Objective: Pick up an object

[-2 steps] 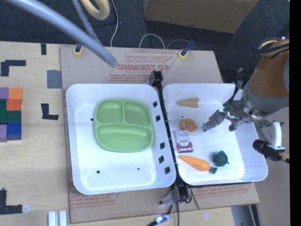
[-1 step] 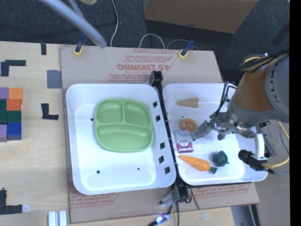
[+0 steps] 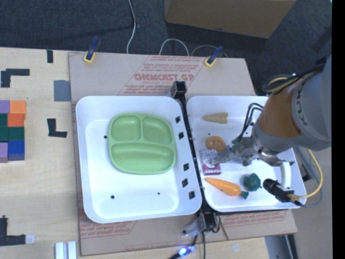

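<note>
The right bin (image 3: 280, 201) holds several small items: a tan cone-shaped piece (image 3: 215, 117), a round orange cookie (image 3: 214, 143), a pink and purple packet (image 3: 210, 165), an orange carrot (image 3: 223, 186) and a dark green lump (image 3: 250, 182). My gripper (image 3: 218, 156) reaches in from the right and sits low at the packet's upper right edge, just below the cookie. Part of the packet lies under it. Nothing is lifted off the bin floor.
A green divided plate (image 3: 142, 143) lies in the left bin (image 3: 91, 198). A black divider (image 3: 186, 144) runs between the bins. My arm's orange band (image 3: 277, 115) hangs over the right bin's right half. Coloured blocks (image 3: 12, 131) sit at the bench's far left.
</note>
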{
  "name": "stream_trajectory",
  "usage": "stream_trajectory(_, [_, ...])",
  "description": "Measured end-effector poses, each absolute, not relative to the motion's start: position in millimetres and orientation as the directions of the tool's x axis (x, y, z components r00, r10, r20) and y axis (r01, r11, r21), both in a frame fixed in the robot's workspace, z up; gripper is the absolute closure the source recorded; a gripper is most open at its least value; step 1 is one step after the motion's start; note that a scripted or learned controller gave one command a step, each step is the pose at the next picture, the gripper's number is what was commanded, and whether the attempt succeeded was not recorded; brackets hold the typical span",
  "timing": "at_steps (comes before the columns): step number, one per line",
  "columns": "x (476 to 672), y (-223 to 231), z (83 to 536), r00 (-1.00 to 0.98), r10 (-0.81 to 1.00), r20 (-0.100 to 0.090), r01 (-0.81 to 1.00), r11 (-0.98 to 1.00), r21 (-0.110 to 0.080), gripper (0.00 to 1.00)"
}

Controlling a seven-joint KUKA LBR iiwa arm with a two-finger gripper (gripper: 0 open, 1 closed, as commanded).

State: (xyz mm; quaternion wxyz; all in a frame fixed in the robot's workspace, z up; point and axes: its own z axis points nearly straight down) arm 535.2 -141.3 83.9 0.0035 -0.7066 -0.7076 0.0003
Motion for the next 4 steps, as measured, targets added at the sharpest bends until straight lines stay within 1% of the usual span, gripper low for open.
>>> stream_trajectory(1, [537.2,-141,94,-0.003,1.000,0.001,1.000,0.003,-0.001,1.00])
stream_trajectory(2, [543.5,-137,134,-0.003,1.000,0.001,1.000,0.003,-0.003,1.00])
stream_trajectory(3, [549.0,-143,176,-0.002,1.000,0.000,1.000,0.002,-0.003,1.00])
stream_trajectory(4, [550.2,-142,209,-0.002,1.000,0.000,1.000,0.002,-0.003,1.00])
